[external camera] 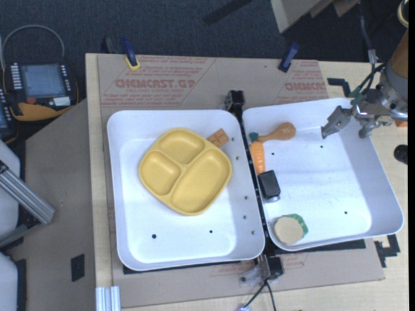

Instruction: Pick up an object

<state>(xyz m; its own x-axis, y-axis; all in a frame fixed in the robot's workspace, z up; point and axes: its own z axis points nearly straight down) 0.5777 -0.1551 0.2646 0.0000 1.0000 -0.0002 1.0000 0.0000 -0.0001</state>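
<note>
The tool [350,123] hangs open and empty over the right bin's [363,193] far corner. The nearest thing, a wooden pestle [277,133], lies to its left at about the same depth, long axis pointing roughly toward the tool, with a carrot [258,157] just beyond it.

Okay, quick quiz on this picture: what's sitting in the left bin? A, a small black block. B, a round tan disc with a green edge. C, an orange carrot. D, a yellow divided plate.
D: the yellow divided plate lies in the left bin, while the carrot, the black block and the round disc all lie along the left side of the right bin.
</note>
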